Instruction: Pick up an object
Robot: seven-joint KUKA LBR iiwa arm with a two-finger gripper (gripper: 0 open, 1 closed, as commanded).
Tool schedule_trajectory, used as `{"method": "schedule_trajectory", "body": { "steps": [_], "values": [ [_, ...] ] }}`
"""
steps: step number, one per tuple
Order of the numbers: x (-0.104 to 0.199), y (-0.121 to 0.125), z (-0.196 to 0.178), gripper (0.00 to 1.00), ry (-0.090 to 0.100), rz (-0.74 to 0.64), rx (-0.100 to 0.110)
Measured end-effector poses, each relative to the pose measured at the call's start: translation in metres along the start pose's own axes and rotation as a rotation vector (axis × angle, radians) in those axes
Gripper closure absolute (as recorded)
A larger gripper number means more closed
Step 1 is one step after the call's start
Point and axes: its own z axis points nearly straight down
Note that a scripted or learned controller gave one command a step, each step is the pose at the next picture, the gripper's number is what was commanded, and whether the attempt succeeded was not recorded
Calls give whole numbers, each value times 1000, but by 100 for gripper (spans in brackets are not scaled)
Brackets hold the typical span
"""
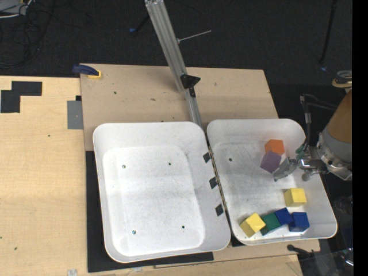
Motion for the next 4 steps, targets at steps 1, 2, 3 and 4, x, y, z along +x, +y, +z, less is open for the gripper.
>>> {"method": "schedule_trajectory", "body": {
  "steps": [1,2,3,4],
  "values": [
    [-2,8,59,0,0,0,-1],
    [-4,8,45,100,-2,7,-5],
    [-1,16,-7,100,-3,-2,-11],
    [-2,16,-52,100,-4,-3,-12]
  ]
}}
